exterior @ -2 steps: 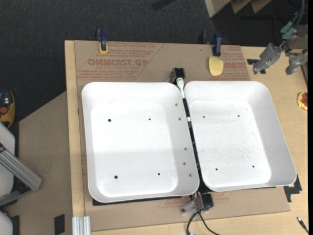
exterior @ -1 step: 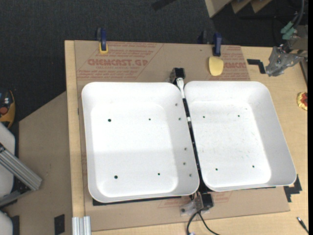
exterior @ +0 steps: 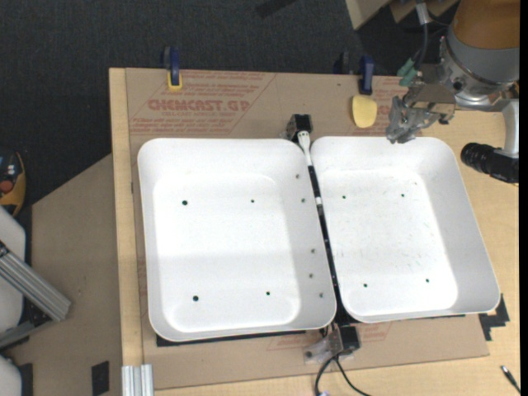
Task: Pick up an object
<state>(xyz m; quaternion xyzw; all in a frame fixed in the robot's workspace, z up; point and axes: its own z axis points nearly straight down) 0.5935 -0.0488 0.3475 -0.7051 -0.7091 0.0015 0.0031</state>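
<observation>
A small pale yellow rounded object [exterior: 364, 110] lies on the brown board just beyond the far rim of the right bin [exterior: 462, 221], below a blue clamp. My gripper [exterior: 403, 132] hangs over the far edge of that right bin, a short way to the right of the yellow object and apart from it. I see nothing held in the gripper. The grey wrist with its orange band rises to the upper right corner.
The left bin [exterior: 153, 221] sits beside the right one, joined by a black strip [exterior: 318, 213] down the middle. Blue clamps [exterior: 172, 66] pin the board at the back. A black cylindrical part [exterior: 491, 162] sticks in from the right.
</observation>
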